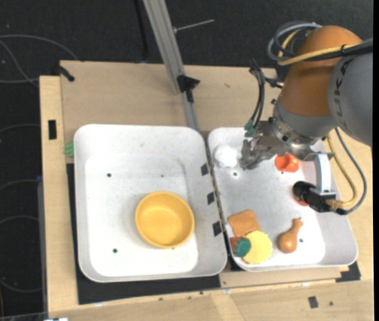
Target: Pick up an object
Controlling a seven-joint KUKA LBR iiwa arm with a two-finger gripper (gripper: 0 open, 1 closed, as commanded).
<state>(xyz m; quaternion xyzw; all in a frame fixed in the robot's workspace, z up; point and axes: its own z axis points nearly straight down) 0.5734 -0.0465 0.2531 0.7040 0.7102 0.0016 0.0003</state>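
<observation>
My gripper [248, 158] hangs low over the back left part of the right bin [270, 192]. Just to its left a small white round object [225, 156] lies by the bin's back left corner, close to the gripper but not visibly held. A small orange-red object [285, 162] shows to the gripper's right, partly hidden under the wrist. At the bin's front lie an orange block [243, 221], a yellow ball [259, 246], a small green piece [242, 247] and a brown gourd-shaped object [288, 237].
The left bin [109, 159] holds a yellow bowl [165, 219] near its front middle. A grey metal pole [169, 45] slants up from between the bins at the back. The arm's orange band [317, 72] looms over the right bin's back.
</observation>
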